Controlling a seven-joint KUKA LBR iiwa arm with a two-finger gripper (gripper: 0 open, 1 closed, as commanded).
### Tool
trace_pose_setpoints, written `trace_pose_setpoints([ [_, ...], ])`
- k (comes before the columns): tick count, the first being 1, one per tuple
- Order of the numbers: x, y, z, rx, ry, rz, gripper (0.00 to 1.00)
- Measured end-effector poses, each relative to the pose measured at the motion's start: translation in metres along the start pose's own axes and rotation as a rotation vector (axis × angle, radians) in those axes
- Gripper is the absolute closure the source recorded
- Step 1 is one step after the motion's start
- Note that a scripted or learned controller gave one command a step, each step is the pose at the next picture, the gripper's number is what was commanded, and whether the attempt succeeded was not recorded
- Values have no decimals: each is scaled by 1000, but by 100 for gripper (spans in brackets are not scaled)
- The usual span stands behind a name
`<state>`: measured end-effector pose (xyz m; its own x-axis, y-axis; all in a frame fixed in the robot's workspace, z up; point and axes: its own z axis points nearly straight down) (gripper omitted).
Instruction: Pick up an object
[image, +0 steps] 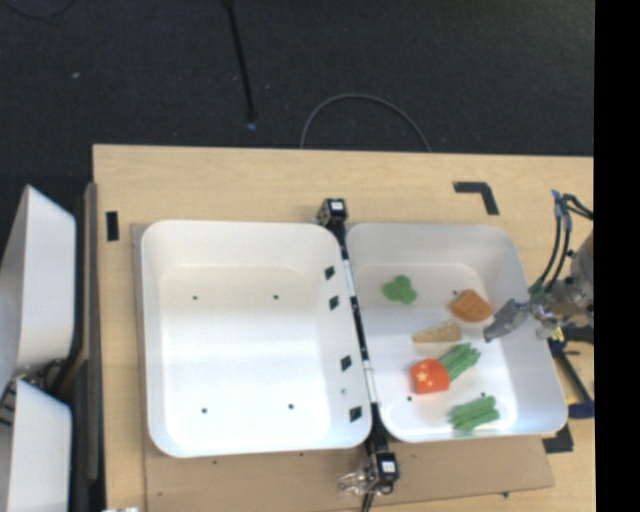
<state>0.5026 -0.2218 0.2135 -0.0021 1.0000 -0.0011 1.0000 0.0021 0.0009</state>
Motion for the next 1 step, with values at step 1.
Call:
trace_pose_setpoints([
  [1,38,24,119,3,2,-4,0],
])
